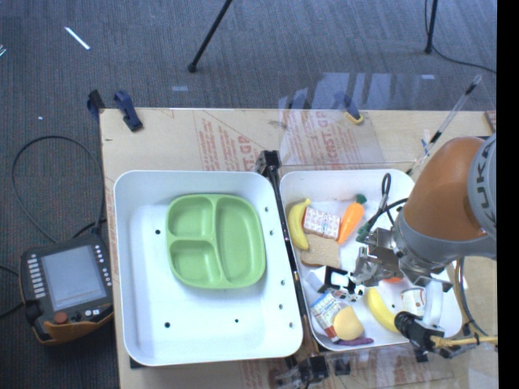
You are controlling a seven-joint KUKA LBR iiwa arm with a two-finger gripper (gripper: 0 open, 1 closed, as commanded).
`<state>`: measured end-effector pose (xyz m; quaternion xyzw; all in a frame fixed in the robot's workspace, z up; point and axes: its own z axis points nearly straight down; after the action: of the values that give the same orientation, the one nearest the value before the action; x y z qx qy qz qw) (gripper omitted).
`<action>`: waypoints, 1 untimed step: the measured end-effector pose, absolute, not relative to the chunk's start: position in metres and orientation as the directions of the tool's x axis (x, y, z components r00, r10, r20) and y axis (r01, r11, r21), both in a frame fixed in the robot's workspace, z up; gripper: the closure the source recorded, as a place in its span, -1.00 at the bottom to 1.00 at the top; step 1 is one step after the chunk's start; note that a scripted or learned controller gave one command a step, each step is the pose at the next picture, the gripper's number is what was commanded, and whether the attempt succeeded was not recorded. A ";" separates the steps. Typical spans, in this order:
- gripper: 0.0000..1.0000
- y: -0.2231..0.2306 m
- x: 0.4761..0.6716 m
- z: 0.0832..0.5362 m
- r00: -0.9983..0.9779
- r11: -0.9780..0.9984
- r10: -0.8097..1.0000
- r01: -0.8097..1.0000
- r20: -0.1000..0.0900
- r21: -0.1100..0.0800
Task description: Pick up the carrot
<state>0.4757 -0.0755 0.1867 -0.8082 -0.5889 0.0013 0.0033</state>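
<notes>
the carrot [350,220] is lying tilted in the right bin [293,186], beside a patterned packet [322,222]. the gripper [362,271] is hovering just below it, apart; its grip state i cannot tell.

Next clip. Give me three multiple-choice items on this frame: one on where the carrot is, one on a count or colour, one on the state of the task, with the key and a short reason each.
1. Where does the carrot lie?
A. In the right bin, near its far edge
B. On the green tray
C. On the floor

2. How many compartments does the green tray have?
A. Two
B. Three
C. Five

3. How does the carrot stand with the task?
A. Lifted clear of the bin
B. Resting in the bin among other items
C. Moved onto the tray

Key: 1 A, it lies beside a banana in the right bin. 2 B, two small sections and one long one. 3 B, it rests on the bin floor, apart from the arm.
</notes>
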 end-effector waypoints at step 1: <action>1.00 -0.112 0.483 0.113 0.142 -0.142 0.990 0.990 0.007 0.017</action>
<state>0.4828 -0.1122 0.1125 -0.7555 -0.6551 -0.0084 -0.0043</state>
